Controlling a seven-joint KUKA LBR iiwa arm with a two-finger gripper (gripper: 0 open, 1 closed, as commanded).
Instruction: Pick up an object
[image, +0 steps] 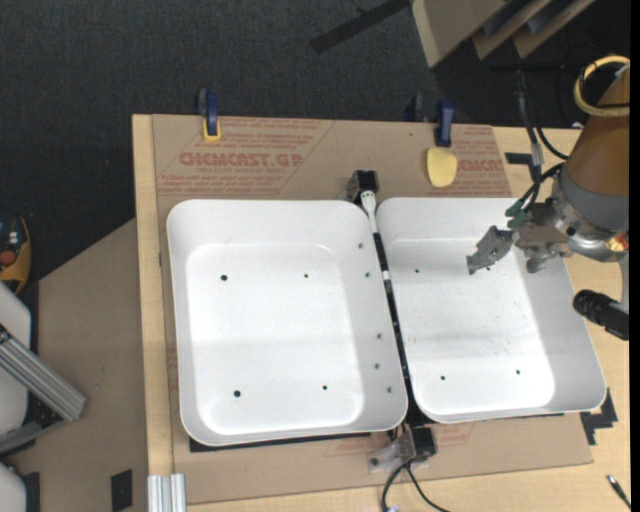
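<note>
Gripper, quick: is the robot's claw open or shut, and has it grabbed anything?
Gripper: above the right bin; open or shut cannot be told, and nothing is seen in it.

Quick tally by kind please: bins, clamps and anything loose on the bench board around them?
White bins: 2 (left, right)
Blue-and-yellow clamps at the board's far edge: 2 (left, right)
Loose yellow object on the board, behind the right bin: 1
Total: 5
</note>
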